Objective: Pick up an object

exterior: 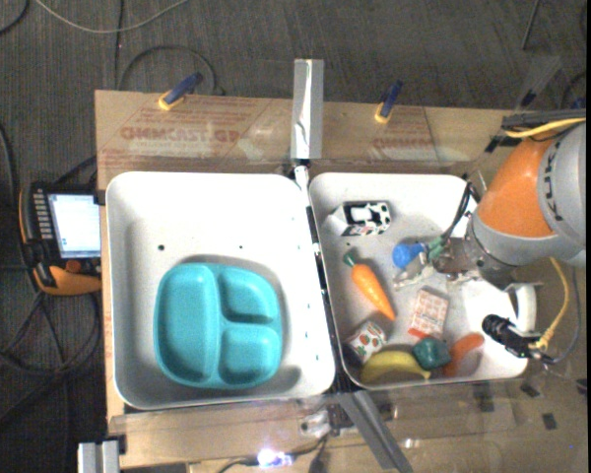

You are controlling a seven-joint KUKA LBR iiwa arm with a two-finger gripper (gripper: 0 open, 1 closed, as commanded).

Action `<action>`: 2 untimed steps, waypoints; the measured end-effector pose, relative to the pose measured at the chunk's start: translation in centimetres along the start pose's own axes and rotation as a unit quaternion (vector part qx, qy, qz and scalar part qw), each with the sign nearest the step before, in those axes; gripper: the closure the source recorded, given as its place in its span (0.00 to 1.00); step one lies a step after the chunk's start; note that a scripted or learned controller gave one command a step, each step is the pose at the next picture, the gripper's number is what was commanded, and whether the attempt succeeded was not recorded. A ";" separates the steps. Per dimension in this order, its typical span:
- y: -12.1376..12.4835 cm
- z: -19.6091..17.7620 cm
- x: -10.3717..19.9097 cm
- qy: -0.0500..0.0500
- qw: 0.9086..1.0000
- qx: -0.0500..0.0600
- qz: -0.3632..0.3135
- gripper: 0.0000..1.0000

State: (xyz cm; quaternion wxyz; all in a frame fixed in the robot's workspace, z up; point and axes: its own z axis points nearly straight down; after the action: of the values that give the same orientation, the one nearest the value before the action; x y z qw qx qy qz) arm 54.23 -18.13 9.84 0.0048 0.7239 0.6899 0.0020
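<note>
Camera view: a turquoise divided plastic plate (220,323) is seen in the left white bin (128,215). A grey arm with an orange band (527,205) is lowered into the right white bin (443,187), its pincer (443,256) just beside a small blue round object (408,255); the pincer's state cannot be told. An orange plastic carrot (371,286) lies nearby.

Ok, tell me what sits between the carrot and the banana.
In the camera view, a small red-and-white cube lies between the carrot and the banana.

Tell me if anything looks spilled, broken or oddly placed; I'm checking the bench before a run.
Nothing stands out. The teal divided plate lies flat in the left bin, and the carrot, banana and other small toys lie loose inside the right bin.
</note>
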 end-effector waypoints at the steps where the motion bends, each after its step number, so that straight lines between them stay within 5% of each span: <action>1: 7.3 1.0 -0.5 -0.001 1.000 -0.001 0.001 0.00; 2: 7.3 0.0 -0.6 -0.004 1.000 -0.001 0.001 1.00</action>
State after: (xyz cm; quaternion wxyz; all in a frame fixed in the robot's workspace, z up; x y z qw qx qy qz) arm 61.53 -19.09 9.92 0.0079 0.7242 0.6895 -0.0001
